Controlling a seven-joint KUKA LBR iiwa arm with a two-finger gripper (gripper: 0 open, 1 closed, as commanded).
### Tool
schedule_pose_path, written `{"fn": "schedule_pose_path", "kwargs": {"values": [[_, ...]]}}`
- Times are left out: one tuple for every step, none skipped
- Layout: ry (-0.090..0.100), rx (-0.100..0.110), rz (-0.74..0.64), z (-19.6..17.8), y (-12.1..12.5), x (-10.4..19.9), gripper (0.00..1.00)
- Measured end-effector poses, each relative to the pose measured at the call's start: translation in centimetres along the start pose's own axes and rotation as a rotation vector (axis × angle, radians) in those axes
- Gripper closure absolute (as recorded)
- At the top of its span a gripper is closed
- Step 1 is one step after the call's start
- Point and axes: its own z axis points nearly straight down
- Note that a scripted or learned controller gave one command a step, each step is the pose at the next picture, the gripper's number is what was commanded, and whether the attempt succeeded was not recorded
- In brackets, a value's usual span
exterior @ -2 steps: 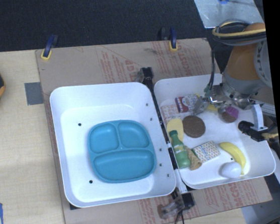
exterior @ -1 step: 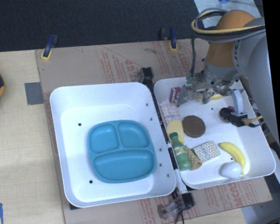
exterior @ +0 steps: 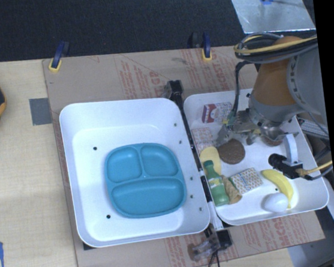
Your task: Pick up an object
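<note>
Two shallow white plastic bins sit side by side on my bench: the left bin carries a light blue three-compartment plastic plate, and the right bin holds the clutter I can choose from. My grey arm with its orange band leans in from the right over the far half of the right bin, wrist bent downward, with my gripper low above the bin floor just beyond a flat brown disc. Whether the gripper is open or closed I cannot tell, and I see nothing caught in it. Nearer the front lie a yellow banana, a green bottle along the left wall, a patterned square packet and a white egg-shaped piece. I judge the disc light and stiff but thin, so hard to pinch except across its edges; the banana looks an easier hold, taken across its middle.
</note>
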Motion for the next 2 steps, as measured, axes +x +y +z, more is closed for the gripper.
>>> {"fn": "schedule_pose_path", "kwargs": {"values": [[-0.001,-0.004,-0.003,-1.14,0.31,-0.11,1.0],[-0.002,-0.004,-0.003,-1.09,0.3,-0.09,0.0]]}}
